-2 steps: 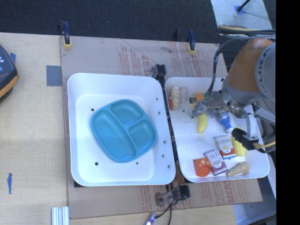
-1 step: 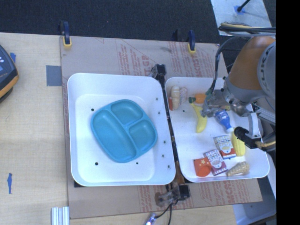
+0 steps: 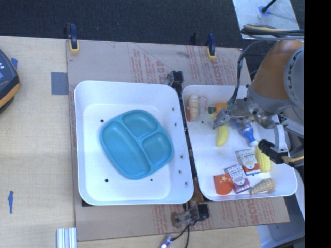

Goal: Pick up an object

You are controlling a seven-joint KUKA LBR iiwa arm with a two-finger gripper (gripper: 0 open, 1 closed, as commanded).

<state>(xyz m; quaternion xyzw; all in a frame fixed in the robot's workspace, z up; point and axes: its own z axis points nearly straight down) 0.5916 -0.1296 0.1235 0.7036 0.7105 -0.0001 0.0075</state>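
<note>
The right bin (image 3: 204,187) holds several small toy items. A yellow banana (image 3: 222,135) lies near its middle, with a blue tube (image 3: 247,132) to its right. My gripper (image 3: 226,117) hangs low over the bin's upper part, just above the banana's top end and next to a small orange piece (image 3: 219,108). A pale bottle-like item (image 3: 193,106) lies at the bin's top left. Lower down are small cartons (image 3: 247,159), a red packet (image 3: 223,184), a yellow piece (image 3: 263,159) and an ice-cream cone (image 3: 262,186).
The left bin (image 3: 88,190) holds a blue divided plate (image 3: 136,143). The arm's grey body with its orange band (image 3: 274,71) covers the right bin's upper right corner. A dark device (image 3: 6,79) sits at the bench's far left. Clamps (image 3: 73,35) hold the cardboard.
</note>
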